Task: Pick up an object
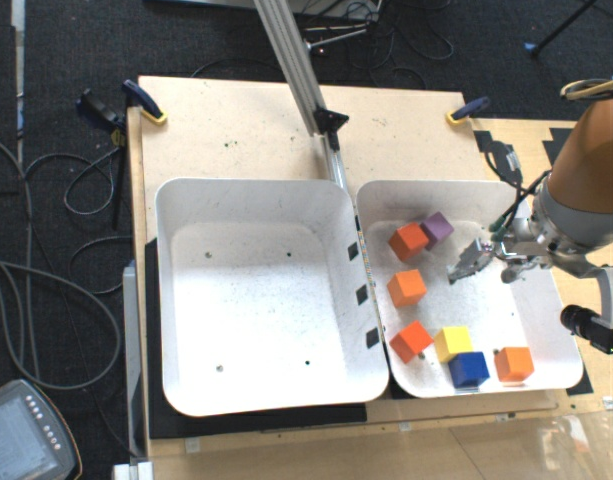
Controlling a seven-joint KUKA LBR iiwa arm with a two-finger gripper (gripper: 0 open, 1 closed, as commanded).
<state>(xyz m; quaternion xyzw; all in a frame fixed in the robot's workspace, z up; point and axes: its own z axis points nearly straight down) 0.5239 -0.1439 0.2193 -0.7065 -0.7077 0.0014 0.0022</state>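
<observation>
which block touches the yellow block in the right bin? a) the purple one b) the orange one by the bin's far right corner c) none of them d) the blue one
d: the blue block sits right against the near right corner of the yellow block, while the purple block lies far up the right bin beside an orange block.

Bright even overhead light, soft shadows, slightly grainy
</observation>
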